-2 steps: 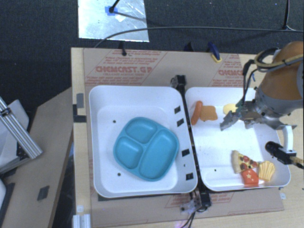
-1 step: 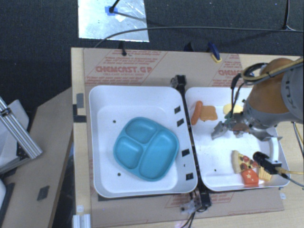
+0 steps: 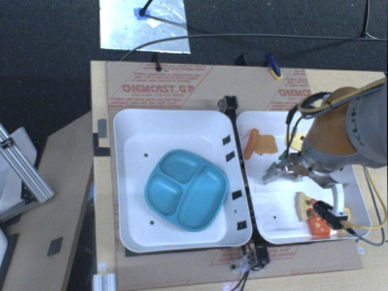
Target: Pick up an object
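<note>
In the right bin (image 3: pixel 273 223) lie several small objects. An orange carrot-like piece (image 3: pixel 249 143) and an orange flat chunk (image 3: pixel 265 143) sit near its back left. A pale bread-like piece (image 3: pixel 301 204) and a red-orange object (image 3: pixel 318 225) rest near the front right. My gripper (image 3: pixel 272 172) reaches in from the right and hangs low over the bin's middle, just in front of the orange pieces. No object shows between its fingers.
The left bin (image 3: pixel 134 162) holds a blue divided plate (image 3: pixel 185 188). A black divider (image 3: pixel 239 174) runs between the bins. My arm's orange band (image 3: pixel 330 126) covers the right bin's back right. Yellow cable (image 3: pixel 357 226) trails by the front right corner.
</note>
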